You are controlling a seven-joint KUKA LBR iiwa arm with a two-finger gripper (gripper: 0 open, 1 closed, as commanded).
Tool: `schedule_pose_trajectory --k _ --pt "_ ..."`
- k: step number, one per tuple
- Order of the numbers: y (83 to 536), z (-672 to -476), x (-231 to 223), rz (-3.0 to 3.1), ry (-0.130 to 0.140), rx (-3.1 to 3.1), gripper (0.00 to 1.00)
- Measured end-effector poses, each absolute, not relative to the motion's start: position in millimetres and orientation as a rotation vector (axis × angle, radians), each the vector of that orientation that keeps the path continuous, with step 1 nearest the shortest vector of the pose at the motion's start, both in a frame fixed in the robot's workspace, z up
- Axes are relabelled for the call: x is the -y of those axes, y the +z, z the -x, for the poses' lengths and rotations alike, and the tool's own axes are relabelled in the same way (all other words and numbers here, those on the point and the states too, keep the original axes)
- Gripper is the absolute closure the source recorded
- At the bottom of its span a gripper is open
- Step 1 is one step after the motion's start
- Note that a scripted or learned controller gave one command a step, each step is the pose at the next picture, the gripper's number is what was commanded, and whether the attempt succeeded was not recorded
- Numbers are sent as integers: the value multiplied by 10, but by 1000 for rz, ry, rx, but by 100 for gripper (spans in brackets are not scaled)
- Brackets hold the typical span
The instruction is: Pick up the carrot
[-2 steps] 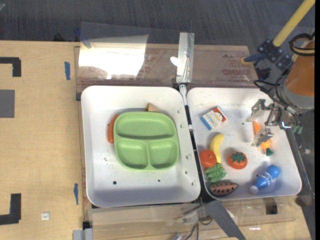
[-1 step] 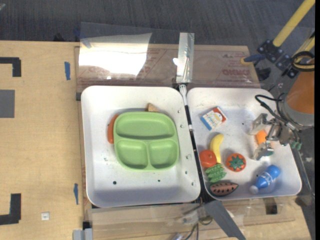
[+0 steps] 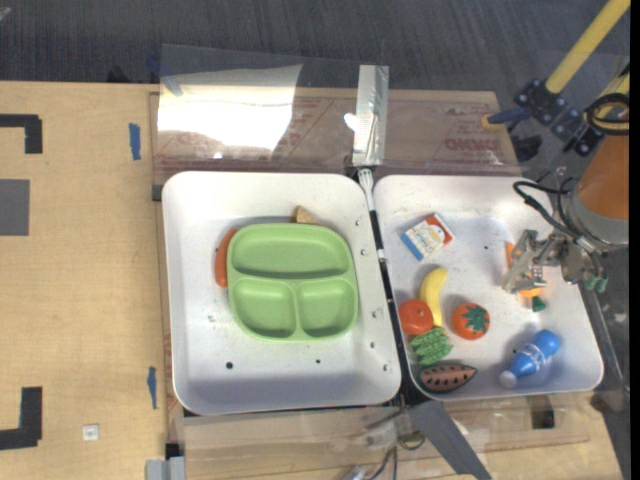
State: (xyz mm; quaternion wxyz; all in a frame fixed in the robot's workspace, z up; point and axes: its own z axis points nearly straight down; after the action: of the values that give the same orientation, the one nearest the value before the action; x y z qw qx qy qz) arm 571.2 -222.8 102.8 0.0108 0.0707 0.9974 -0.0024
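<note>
Step in hand: approach and grasp, not yet lift. The tool [image 3: 533, 268] is positioned low over the right side of the right bin [image 3: 590, 373], directly above the carrot [image 3: 530, 292]. The carrot appears as orange patches at the tool's left and near edges, with a small green tip on the near side. It lies well to the right of the banana [image 3: 432, 290] and beyond the blue bottle [image 3: 530, 358]. From this view it cannot be determined how far open the tool is, nor whether it has hold of anything, because its grey metalwork overlaps the carrot. No part of the carrot is seen clearly raised off the bin floor, so the pick should be treated as not confirmed. The next move calls for a closure centred across the carrot's narrow width, followed by a straight vertical lift that clears the bin's right wall. If the closure lands off centre, the carrot is likely to slip or pivot out. Visibility limits: the middle of the carrot is covered by the tool. The arm's orange band [image 3: 610, 183] is cut off at the right. In the left bin [image 3: 190, 348], an orange object [image 3: 220, 265] is largely hidden under the green divided tray [image 3: 293, 280] and cannot be identified.
</note>
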Motion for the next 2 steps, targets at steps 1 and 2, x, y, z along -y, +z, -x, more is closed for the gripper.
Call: schedule_pose_trajectory --k 1,2 --pt "2109 -5499 2243 -83 -7 -3125 100" --pt "1038 -5315 2211 -135 5 -3143 100"
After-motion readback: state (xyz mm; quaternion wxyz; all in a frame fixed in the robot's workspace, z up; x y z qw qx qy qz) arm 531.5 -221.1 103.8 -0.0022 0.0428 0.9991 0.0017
